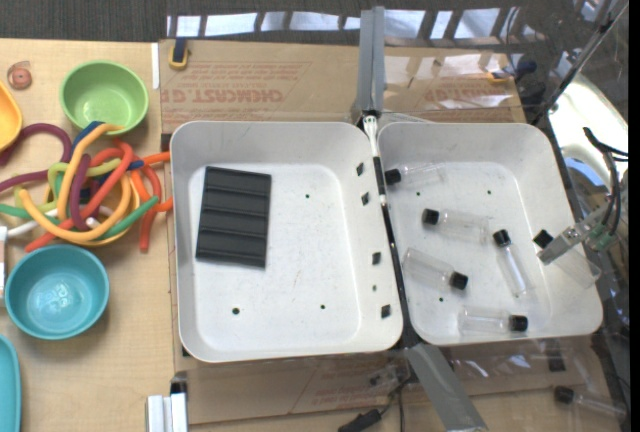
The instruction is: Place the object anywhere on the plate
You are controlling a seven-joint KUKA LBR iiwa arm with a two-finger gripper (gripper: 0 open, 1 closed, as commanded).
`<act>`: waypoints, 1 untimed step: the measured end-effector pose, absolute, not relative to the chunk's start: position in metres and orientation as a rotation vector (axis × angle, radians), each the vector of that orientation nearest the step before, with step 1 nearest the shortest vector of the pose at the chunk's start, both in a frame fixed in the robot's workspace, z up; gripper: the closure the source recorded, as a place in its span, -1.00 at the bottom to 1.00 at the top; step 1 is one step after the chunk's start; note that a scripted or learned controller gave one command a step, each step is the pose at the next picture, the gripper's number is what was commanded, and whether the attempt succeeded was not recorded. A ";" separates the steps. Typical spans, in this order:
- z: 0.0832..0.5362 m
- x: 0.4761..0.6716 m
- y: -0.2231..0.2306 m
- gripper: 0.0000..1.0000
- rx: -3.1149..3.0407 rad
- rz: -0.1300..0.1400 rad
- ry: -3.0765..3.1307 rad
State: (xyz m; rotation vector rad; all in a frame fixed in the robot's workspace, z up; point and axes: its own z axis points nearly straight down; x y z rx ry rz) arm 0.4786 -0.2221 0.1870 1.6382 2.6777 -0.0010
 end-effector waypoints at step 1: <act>0.169 0.478 -0.221 1.00 1.428 0.000 2.800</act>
